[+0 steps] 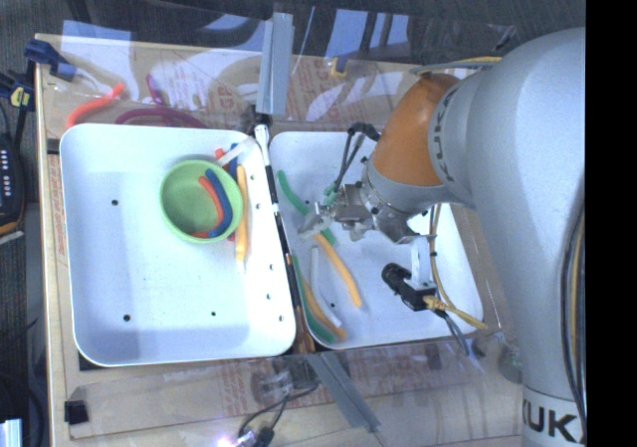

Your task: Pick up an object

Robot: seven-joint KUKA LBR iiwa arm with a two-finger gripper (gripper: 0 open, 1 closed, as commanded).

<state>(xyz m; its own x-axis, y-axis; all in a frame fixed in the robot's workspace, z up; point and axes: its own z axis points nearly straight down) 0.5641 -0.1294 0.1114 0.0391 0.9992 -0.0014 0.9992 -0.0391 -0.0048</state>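
- Fingers [318, 218] sit low over the right bin [393, 328], in its upper middle, pointing toward that bin's left wall; how far apart they stand cannot be told from this slant, nor whether anything is between them.
- Grey arm [528, 186] comes in from the right as one thick link, then bends at the orange band [416, 141] so the wrist angles down and leftward into the bin.
- Yellow-orange stick [341, 278] lies on the right bin's floor just below the fingers, slanting down to the right, its upper end near them.
- Green stick [290, 190] lies just left of the fingers, close to the bin's left wall.
- More thin green and orange strips [320, 314] lie along the lower left wall of the same bin.
- Left bin [109, 266] holds a green bowl [184, 198] near its upper right, with red and blue curved pieces inside.
- An orange stick [240, 231] lies beside the bowl's right edge.
- Both bins rest side by side on the desk [189, 77].
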